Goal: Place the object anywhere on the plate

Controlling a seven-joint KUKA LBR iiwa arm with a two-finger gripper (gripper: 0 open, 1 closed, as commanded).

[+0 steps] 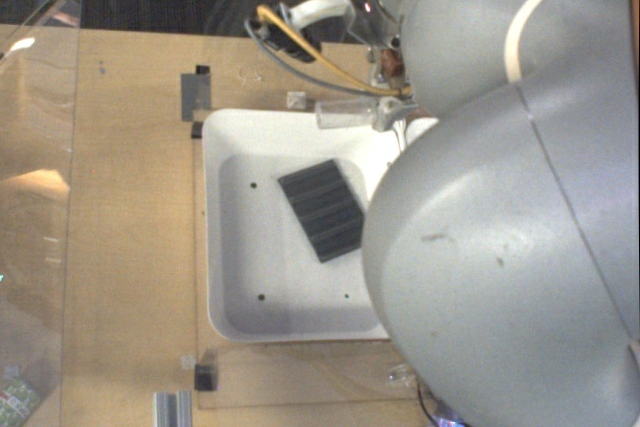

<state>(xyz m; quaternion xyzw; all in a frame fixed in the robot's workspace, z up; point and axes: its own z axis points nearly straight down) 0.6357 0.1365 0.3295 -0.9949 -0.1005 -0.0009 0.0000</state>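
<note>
Dark ribbed object (322, 209) lies tilted in white bin (225, 245), right of centre. Arm (500, 215) overhangs bin's right side. Gripper state: cannot tell.

A white bin (215, 245) sits on the wooden bench (120, 215) (small black bracket (198, 93) beside it)

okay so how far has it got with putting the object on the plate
Nothing looks done yet. A dark ribbed slab lies flat on the floor of the white bin, with nothing touching it. The arm looms over the bin's right side. Picking and placing are still left.
</note>
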